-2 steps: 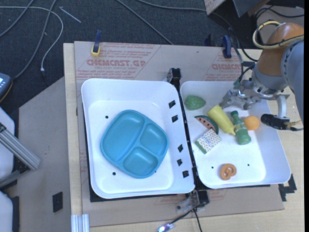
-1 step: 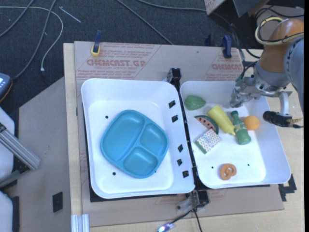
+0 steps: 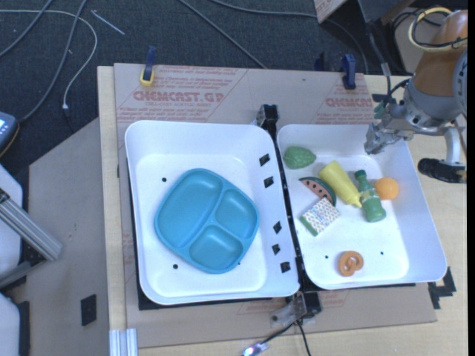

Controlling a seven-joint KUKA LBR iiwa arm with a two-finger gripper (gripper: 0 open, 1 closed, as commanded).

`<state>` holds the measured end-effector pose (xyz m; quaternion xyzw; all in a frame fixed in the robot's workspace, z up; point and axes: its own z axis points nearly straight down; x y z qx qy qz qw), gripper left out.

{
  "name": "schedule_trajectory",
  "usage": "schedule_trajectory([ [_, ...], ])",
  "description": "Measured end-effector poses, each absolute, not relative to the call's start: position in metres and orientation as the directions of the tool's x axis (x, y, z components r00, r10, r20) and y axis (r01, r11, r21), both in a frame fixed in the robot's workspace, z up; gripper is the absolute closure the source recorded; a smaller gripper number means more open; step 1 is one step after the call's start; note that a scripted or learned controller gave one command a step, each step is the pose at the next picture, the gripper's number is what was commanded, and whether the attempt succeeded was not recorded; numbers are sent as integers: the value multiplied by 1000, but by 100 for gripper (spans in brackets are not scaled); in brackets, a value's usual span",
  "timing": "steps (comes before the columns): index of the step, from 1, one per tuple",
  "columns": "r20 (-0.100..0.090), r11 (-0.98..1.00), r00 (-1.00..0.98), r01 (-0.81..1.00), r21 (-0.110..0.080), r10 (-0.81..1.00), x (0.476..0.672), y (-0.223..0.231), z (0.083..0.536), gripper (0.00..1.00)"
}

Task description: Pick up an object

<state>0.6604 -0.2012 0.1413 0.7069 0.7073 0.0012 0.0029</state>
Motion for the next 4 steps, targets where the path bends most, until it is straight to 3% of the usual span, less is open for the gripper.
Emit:
schedule_trajectory([
  [2, -3, 1, -1, 1000, 8, 1000, 666, -200, 241, 100],
  [3, 3, 6, -6, 1000, -2, 1000, 657, -139, 242, 100],
  [4, 3, 4, -4, 1000, -5, 1000, 633, -93, 238, 100],
])
